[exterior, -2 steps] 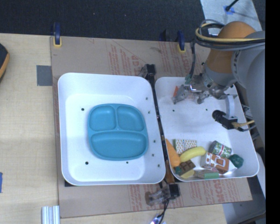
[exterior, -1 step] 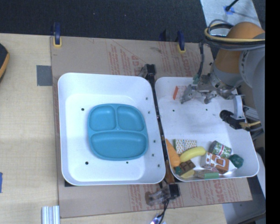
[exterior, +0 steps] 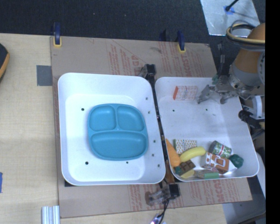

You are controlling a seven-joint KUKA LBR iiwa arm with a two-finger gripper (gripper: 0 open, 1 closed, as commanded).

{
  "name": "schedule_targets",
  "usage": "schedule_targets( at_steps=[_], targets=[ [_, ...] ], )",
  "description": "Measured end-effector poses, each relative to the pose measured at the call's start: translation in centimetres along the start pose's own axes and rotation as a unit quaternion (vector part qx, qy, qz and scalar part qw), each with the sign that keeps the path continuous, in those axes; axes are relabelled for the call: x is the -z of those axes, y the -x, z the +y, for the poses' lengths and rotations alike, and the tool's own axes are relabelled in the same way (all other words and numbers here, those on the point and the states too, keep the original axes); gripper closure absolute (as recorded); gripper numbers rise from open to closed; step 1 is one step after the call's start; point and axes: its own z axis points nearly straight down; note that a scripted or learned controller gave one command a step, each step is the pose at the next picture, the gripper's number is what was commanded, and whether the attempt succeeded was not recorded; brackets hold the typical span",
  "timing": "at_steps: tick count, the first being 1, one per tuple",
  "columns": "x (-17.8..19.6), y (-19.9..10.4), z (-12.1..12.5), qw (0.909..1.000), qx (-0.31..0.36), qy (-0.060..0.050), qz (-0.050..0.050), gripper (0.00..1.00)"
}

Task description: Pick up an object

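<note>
While the gripper point(exterior: 218, 94) hangs over the right bin's point(exterior: 203, 125) far end, jaws spread apart and holding nothing, the toy food point(exterior: 203, 160) sits heaped along the near edge.

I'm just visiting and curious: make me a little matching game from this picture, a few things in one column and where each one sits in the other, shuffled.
Things:
1. blue divided plate
2. yellow banana
3. small white and orange box
4. gripper

Places:
A. far part of the right bin, lying alone
B. middle of the left bin
C. far right corner of the right bin, beside the box
D. near end of the right bin, in the pile of toy food

Pairs: 1-B, 2-D, 3-A, 4-C
</note>
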Motion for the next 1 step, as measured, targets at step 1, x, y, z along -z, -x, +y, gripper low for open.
schedule_targets(
  at_steps=[1],
  targets=[
    [2.03, -6.89, 0.13, 1.0000, 0.006, -0.001, 0.002, 0.00]
  ],
)
